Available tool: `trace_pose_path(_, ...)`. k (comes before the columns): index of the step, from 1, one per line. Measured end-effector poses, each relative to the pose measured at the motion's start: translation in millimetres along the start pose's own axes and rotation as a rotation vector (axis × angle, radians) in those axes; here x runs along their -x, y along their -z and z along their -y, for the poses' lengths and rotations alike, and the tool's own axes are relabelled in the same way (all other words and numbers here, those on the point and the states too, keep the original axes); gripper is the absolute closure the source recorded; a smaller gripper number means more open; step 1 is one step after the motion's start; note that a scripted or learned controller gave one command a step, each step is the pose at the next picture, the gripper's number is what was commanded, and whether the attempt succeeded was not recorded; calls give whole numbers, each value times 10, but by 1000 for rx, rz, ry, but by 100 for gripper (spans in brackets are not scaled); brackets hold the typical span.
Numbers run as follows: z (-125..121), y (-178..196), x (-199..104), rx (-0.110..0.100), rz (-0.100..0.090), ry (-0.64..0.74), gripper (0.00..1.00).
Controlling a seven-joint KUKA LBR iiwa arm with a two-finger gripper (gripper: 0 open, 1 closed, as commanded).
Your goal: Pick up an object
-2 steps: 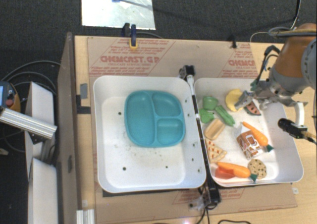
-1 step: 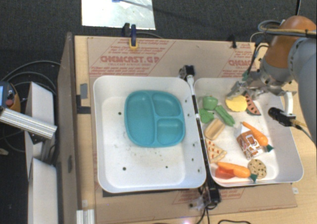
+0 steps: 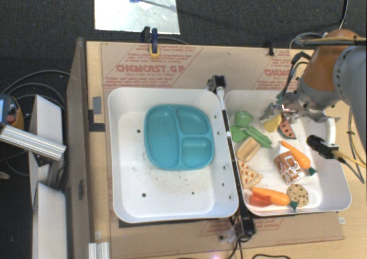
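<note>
My two-finger gripper [image 3: 279,113] hangs low over the far part of the right shallow white bin [image 3: 343,195], and my grey arm with the orange band [image 3: 327,69] comes in from the right side. If my fingers are open or closed, I cannot tell from this angle. A small yellow wedge-shaped piece [image 3: 273,122] lies just under my fingertips, and a red slice with dark seeds, like watermelon [image 3: 286,129], is just beside it.

In the same bin I see a green pear-shaped toy [image 3: 243,118], a long green pod [image 3: 258,136], a beige bread-like piece [image 3: 248,149], a triangular pizza slice [image 3: 246,173], an orange carrot [image 3: 295,153], a brown and white carton [image 3: 287,167], a round chocolate-chip cookie [image 3: 297,195] and a second, larger orange carrot [image 3: 269,196] near the front wall.

The left shallow white bin [image 3: 129,195] holds a teal plastic plate with three compartments [image 3: 178,136], lying flat near its middle.
</note>
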State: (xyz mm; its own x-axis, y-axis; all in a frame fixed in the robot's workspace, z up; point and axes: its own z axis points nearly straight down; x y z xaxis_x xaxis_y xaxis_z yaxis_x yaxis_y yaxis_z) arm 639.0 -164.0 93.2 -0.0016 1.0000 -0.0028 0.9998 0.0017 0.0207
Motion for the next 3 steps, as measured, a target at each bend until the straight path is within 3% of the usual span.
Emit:
trace_pose_path(1,35,35,3,-15,-2,2,100)
trace_pose_path(2,274,828,205,-13,1,-1,100)
trace_pose_path(3,-180,750,-722,-15,-5,12,100)
